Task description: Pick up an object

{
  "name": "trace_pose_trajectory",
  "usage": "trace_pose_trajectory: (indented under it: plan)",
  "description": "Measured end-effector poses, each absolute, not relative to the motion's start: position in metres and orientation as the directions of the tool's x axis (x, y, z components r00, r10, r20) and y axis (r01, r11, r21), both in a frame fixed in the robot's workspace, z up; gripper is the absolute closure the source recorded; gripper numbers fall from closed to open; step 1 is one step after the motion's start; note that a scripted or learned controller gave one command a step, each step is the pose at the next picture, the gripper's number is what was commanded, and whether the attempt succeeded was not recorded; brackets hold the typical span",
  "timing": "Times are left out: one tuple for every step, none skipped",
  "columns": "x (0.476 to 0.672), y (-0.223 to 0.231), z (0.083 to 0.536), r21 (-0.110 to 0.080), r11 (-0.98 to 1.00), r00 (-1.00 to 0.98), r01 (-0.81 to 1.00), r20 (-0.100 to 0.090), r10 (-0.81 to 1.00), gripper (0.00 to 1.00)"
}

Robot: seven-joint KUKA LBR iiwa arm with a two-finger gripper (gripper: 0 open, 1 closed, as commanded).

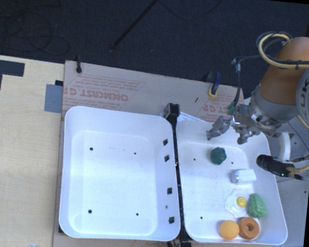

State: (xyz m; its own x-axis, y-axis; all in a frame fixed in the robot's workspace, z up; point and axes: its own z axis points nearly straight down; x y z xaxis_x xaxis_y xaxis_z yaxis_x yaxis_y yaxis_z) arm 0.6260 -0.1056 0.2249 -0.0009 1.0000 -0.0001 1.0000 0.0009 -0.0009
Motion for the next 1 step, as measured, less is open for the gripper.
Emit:
trace_pose_trajectory:
  plan:
    - [0.6101,-0.1526,0.1035,-0.012,-0.003,0.003,1.000,0.000,1.000,0.00]
